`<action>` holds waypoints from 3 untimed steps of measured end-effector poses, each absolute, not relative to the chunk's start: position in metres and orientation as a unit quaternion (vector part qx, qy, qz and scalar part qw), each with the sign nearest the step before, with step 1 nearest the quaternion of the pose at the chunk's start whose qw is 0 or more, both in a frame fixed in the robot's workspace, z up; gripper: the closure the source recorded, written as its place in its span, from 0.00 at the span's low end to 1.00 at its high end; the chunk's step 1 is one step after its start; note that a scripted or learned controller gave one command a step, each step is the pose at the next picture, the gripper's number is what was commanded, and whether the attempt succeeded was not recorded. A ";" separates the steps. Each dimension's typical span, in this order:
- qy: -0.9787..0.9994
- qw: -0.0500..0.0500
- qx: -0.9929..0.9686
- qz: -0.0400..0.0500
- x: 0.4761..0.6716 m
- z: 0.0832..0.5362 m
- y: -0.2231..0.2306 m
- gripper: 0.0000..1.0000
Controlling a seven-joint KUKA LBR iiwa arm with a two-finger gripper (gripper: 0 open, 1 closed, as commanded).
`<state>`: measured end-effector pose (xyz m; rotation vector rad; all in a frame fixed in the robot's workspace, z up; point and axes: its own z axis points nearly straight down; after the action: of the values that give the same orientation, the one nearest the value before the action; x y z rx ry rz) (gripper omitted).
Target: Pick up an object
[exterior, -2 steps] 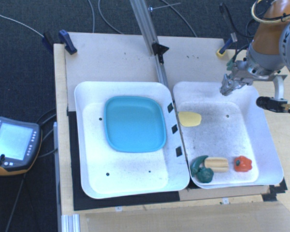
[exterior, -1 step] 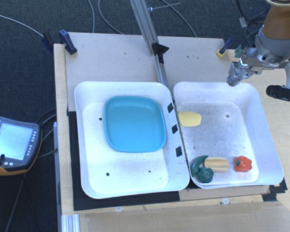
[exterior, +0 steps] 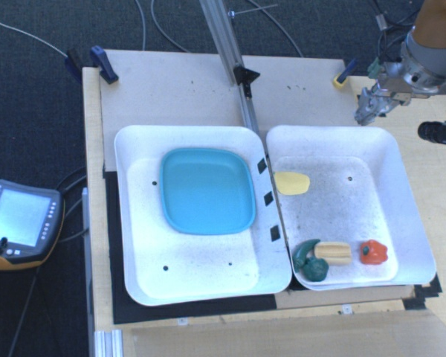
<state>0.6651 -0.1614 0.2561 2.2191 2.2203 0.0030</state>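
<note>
Up top-right, claw [exterior: 369, 114] hovers; yellow piece [exterior: 291, 183] lies well apart, lower-left.

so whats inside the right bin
The right bin holds a pale yellow piece near its left wall, and along the near edge a green vegetable, a tan block and a red tomato-like toy. Whatever lies beneath them is covered.

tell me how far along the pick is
Nothing looks done yet. The gripper hangs above the far rim of the right bin, clear of everything inside. The yellow piece, green toy, tan block and red toy all lie on its floor. Reaching, grasping and lifting remain.
</note>
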 end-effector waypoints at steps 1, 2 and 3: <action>0.709 0.000 0.706 0.000 0.656 0.244 -0.106 1.00; 0.709 0.000 0.705 0.001 0.642 0.252 -0.054 1.00; 0.709 0.000 0.705 0.001 0.623 0.254 -0.001 1.00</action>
<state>0.6232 -0.0010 0.2536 2.2167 2.2268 0.0023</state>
